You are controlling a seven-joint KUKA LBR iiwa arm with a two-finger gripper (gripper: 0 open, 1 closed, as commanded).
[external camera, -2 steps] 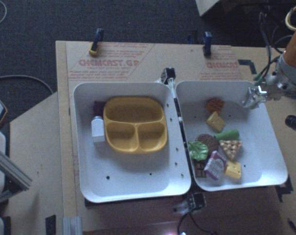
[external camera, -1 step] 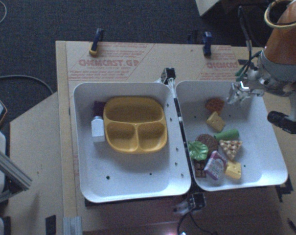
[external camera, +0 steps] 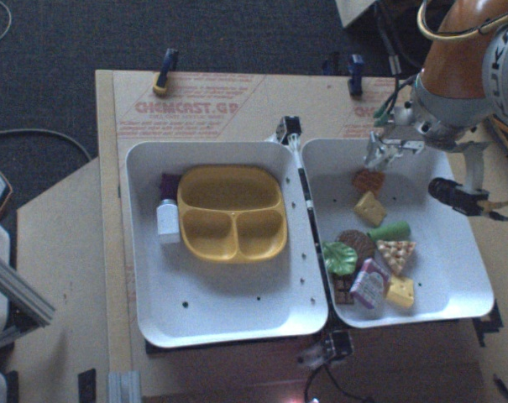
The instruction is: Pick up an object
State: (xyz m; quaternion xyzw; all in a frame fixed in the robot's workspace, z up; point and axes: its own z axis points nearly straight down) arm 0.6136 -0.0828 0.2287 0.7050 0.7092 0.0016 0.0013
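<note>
My gripper (external camera: 379, 159) hangs at the upper right of the frame, just above the small reddish-brown flat piece (external camera: 369, 180) in the right white bin (external camera: 455, 267). I cannot tell its opening. That thin piece could slip, or the nearby yellow cheese wedge (external camera: 370, 208) get nudged.

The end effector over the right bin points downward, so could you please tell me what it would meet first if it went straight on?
Most likely the small reddish-brown piece just below the end effector; depth is uncertain from this slanted view.
</note>
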